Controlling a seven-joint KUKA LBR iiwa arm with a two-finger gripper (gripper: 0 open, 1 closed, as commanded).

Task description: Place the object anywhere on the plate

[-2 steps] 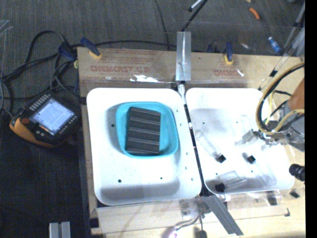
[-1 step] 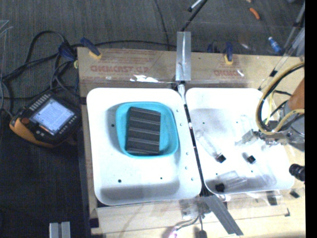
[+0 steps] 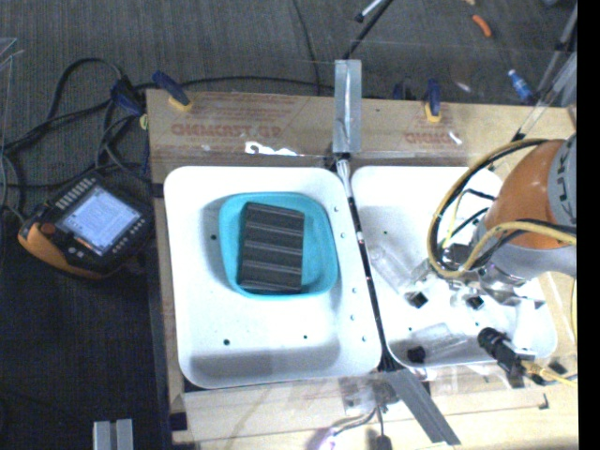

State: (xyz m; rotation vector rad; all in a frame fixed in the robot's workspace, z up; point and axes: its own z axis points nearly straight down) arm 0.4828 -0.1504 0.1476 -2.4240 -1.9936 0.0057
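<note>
A dark grey ridged block (image 3: 272, 245) lies flat on the light blue plate (image 3: 323, 256) in the left bin (image 3: 187, 279). It covers most of the plate's middle. My gripper (image 3: 415, 326) hangs low over the right bin (image 3: 375, 204), well to the right of the plate. Its two clear fingers with black tips stand apart, one tip (image 3: 415, 298) farther back and the other (image 3: 416, 352) nearer the front. Nothing shows between them, so the gripper is open.
The grey arm with its orange band (image 3: 534, 195) and looped yellow cables (image 3: 450, 223) covers the right bin's right half. A metal post (image 3: 347, 111) rises behind the divide between the bins. A handheld controller (image 3: 89, 223) lies on the floor to the left.
</note>
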